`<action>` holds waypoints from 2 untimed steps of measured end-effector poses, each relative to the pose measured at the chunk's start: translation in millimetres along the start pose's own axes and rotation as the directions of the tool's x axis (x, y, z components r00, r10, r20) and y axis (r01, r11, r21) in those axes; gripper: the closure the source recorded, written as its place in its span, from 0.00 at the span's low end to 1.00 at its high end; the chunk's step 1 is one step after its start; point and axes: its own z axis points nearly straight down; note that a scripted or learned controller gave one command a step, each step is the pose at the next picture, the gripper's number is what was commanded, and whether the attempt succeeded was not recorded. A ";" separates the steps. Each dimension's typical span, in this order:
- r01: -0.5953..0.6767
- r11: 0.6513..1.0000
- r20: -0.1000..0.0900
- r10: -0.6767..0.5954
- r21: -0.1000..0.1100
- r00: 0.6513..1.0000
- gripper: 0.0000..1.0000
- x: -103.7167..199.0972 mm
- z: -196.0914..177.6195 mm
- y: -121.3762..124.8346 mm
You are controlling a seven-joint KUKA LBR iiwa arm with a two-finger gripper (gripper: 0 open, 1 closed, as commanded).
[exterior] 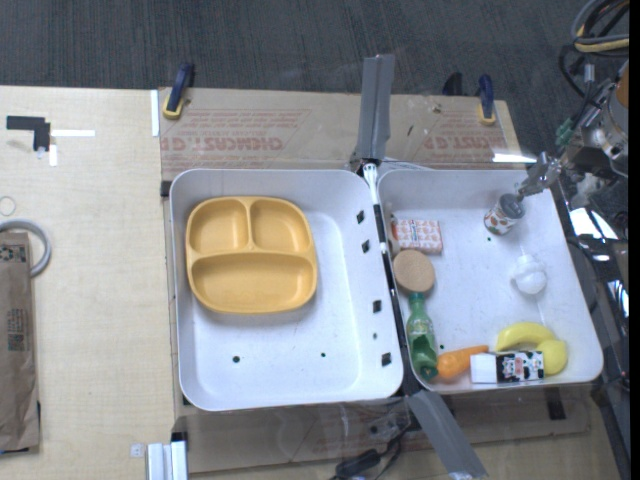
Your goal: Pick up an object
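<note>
The right bin [470, 298] holds several objects. A small pink and white box [416, 233] lies near its left wall, with a brown round disc [413, 271] and a green bottle [420, 334] below it. An orange carrot [461, 361], a yellow banana [531, 342] and a white carton with black marks [510, 368] lie along the near edge. A white lump [529, 276] sits right of centre. A small greyish can [501, 217] stands near the far right corner. My gripper [545, 173] hangs just above and right of that can, over the bin's far right corner.
The left bin [300, 368] carries a yellow divided plate [251, 254] in its far left part. A grey divider post [375, 108] rises between the bins at the back. Cables and the arm's body [600, 118] crowd the right edge. Blue clamps hold cardboard behind the bins.
</note>
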 end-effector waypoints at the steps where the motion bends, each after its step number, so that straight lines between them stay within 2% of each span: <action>1: 0.017 1.000 -0.001 -0.017 -0.004 1.000 0.00 9.6 138.8 44.1; 2: 0.022 1.000 0.002 -0.022 -0.005 1.000 1.00 9.8 130.0 45.1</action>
